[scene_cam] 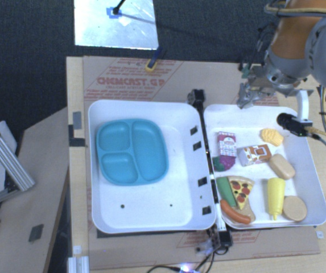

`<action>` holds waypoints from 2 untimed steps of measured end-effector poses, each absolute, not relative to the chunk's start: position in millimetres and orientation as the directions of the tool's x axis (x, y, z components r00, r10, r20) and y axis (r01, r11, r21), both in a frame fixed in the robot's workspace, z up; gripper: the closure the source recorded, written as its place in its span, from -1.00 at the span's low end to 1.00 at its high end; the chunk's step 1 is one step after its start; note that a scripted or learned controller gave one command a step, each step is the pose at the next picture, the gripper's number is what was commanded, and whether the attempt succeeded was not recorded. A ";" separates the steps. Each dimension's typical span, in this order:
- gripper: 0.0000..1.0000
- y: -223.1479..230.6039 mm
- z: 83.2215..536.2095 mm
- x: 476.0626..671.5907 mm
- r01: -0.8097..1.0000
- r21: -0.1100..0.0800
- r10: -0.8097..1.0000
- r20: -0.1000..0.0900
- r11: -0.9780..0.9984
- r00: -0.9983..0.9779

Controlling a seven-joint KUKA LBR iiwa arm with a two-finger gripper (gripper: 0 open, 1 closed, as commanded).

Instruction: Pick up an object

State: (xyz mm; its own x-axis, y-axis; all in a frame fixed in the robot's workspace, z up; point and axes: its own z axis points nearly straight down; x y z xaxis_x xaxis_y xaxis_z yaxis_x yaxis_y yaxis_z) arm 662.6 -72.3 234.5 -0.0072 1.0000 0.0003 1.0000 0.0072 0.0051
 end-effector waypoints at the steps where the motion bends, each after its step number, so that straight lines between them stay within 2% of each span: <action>1: 1.00 -71.5 214.9 657.9 1.000 0.001 1.000 -0.001 0.005 -0.005; 2: 1.00 -76.3 220.9 647.6 1.000 0.002 1.000 -0.001 0.001 -0.001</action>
State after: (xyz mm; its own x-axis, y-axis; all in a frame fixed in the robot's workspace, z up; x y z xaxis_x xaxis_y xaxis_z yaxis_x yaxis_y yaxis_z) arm 647.6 -76.3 220.9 -0.0007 1.0000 -0.0011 1.0000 0.0007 0.0017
